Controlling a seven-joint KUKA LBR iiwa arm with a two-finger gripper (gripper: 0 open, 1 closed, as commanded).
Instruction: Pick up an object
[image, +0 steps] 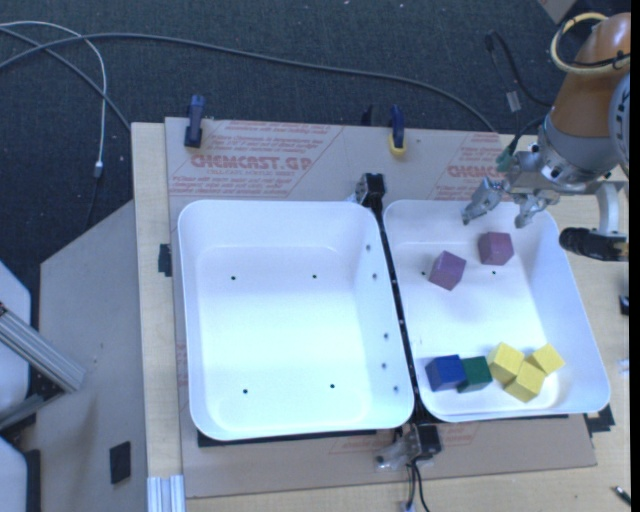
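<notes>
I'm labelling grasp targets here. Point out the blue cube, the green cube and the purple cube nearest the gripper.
blue cube (444, 371): camera view, top face.
green cube (477, 372): camera view, top face, beside the blue one.
purple cube nearest the gripper (495, 247): camera view, top face.
gripper (506, 208): camera view, midway between fingertips.
</notes>
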